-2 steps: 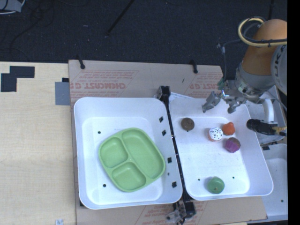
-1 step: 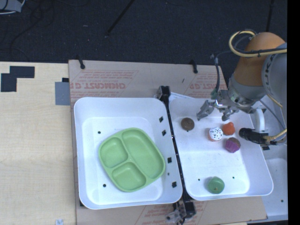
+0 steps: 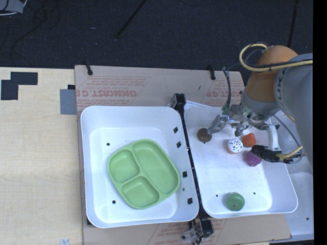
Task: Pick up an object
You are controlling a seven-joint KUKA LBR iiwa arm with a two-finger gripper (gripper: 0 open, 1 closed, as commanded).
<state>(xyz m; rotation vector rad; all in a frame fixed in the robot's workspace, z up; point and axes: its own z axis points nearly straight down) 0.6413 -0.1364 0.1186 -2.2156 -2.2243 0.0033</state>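
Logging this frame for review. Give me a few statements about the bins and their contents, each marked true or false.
1. The green tray lies in the left bin. True.
2. The green ball sits in the left bin. False: it is in the right bin.
3. The brown ball lies on the tray. False: it is in the right bin, near the divider.
4. A white dotted ball lies beside an orange one. True.

two white bins, one green tray, five small objects.
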